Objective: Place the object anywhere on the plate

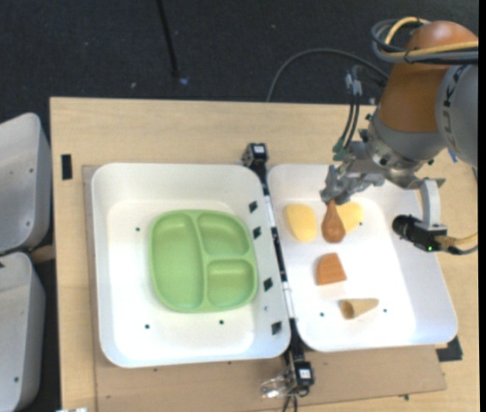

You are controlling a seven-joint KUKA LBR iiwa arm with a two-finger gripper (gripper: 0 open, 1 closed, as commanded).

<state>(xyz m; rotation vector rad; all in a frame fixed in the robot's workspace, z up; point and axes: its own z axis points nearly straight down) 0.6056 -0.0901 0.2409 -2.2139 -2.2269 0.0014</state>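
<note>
A green plate (202, 259) with three compartments lies in the left bin (114, 333). In the right bin (415, 316), my gripper (333, 197) reaches down at the back, shut on the narrow top of a brown pear-shaped piece (334, 225). That piece hangs upright between a yellow lump (302, 222) on its left and a second yellow piece (352, 215), which it partly hides, on its right. The plate has nothing on it.
An orange wedge (331, 269) and a tan cone (359, 307) lie nearer the front of the right bin. A raised divider with black clips (270, 247) separates the two bins. Folded white bins (3, 230) sit off the bench's left.
</note>
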